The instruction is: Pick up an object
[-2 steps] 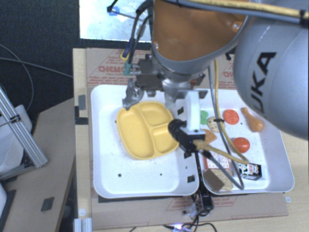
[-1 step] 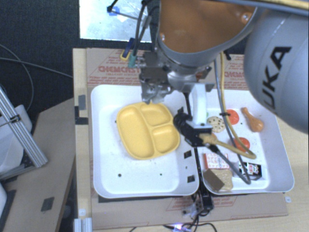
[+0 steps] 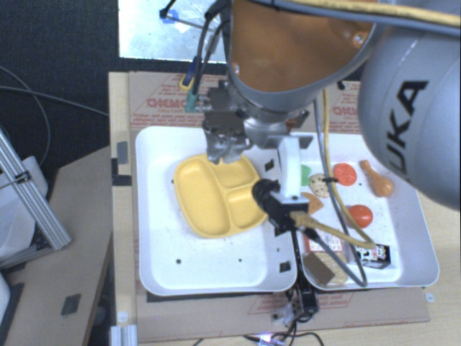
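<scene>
Robot claw (image 3: 227, 148) down at the far rim of a yellow tray (image 3: 216, 197); nothing lifted yet.

The claw hangs low on its grey arm, right at the tray's far edge, and from where I stand I cannot tell whether it is released or clenched, or whether it touches the rim. The tray, a divided dish, lies flat just below and in front of the claw, on the floor of the bin (image 3: 166, 265) beneath it. Well off to the claw's side, toward the view's right, the other bin (image 3: 414, 258) holds two red rounds (image 3: 344, 173), a tan drumstick (image 3: 378, 180), a cookie (image 3: 317, 184) and a black packet (image 3: 378, 254). By my reading the approach is done, while the grip and the lift are left.
</scene>
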You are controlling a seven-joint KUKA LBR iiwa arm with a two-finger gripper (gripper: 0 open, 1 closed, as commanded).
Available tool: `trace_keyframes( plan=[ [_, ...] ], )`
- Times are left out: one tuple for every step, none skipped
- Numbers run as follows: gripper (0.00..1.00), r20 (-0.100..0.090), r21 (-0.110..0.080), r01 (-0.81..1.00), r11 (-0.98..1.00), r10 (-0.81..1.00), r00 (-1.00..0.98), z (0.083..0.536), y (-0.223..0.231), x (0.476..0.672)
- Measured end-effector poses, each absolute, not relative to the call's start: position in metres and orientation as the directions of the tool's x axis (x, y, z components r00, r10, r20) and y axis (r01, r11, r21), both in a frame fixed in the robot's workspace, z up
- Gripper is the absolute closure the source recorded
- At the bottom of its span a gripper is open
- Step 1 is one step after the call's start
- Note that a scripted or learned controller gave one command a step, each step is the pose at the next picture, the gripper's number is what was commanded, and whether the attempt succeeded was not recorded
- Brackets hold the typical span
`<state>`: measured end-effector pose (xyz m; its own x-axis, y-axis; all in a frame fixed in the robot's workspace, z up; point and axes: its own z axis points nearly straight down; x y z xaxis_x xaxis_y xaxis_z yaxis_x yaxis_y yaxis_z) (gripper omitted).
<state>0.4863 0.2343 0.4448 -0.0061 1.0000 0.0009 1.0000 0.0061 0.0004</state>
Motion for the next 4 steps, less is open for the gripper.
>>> trace_keyframes(
  plan=[
    [1.0, -0.002, -0.002, 1.0, -0.001, 1.0, 0.001, 0.39, 0.234, 0.521],
    [1.0, 0.0, 0.006, 1.0, -0.004, 1.0, 0.004, 0.427, 0.184, 0.54],
    [1.0, 0.002, 0.005, 1.0, 0.005, 1.0, -0.005, 0.436, 0.187, 0.539],
    [1.0, 0.0, 0.0, 1.0, -0.006, 1.0, 0.006, 0.423, 0.109, 0.485]
  ],
)
